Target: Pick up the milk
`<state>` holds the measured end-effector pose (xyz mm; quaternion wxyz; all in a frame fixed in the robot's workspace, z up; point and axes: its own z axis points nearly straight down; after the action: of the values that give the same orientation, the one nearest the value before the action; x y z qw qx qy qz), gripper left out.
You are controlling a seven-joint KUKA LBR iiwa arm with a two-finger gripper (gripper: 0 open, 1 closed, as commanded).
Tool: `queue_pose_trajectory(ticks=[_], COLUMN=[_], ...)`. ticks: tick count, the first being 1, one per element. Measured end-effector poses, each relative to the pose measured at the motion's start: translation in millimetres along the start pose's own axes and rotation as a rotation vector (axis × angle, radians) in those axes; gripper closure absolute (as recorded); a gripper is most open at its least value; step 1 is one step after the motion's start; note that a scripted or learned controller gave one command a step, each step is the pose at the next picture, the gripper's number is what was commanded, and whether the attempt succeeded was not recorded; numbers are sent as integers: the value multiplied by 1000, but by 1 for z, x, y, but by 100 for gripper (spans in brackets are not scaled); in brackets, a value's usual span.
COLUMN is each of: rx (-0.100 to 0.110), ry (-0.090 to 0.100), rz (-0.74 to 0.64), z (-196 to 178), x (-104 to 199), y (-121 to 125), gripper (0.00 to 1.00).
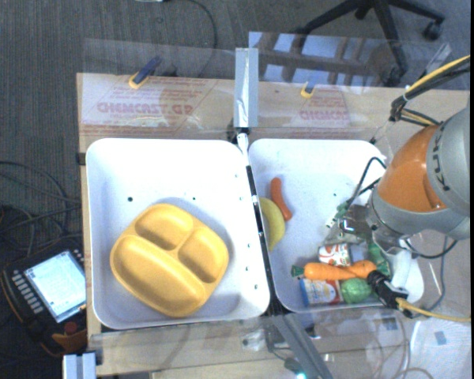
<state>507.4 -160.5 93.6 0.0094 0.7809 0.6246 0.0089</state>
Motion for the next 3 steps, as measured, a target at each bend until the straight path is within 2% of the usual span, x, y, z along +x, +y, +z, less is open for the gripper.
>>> queue_pose_trajectory(ticks=[1, 2, 3], rx=[5, -2, -7], ry=[0, -3, -13], rz=[674, 1142, 1096], z=[0, 0, 0], x=[-6, -4, 2], y=[-6, -14, -19], gripper=[100, 100, 100])
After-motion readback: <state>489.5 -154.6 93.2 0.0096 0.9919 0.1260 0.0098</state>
